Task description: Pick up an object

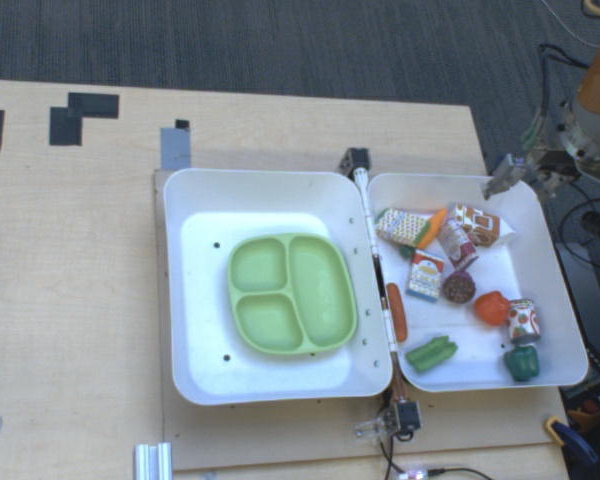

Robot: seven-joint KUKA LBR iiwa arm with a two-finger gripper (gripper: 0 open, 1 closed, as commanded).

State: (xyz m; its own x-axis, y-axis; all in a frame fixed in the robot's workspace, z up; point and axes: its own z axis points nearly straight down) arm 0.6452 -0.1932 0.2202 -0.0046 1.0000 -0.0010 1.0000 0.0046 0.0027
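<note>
Camera view | our gripper [504, 178] hovers over right bin [555, 268] far-right corner, grip state unreadable | nearest pick, snack packet [477, 226], lies just left and nearer us, long axis roughly crosswise.

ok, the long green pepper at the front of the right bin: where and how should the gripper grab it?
Grip the long green pepper across its narrow middle, coming straight down from above. It lies flat on the right white bin's floor, tilted up to the right, with bare floor on both long sides. Probably set the fingers crosswise to that axis; the sausage lies apart on the left.
</note>
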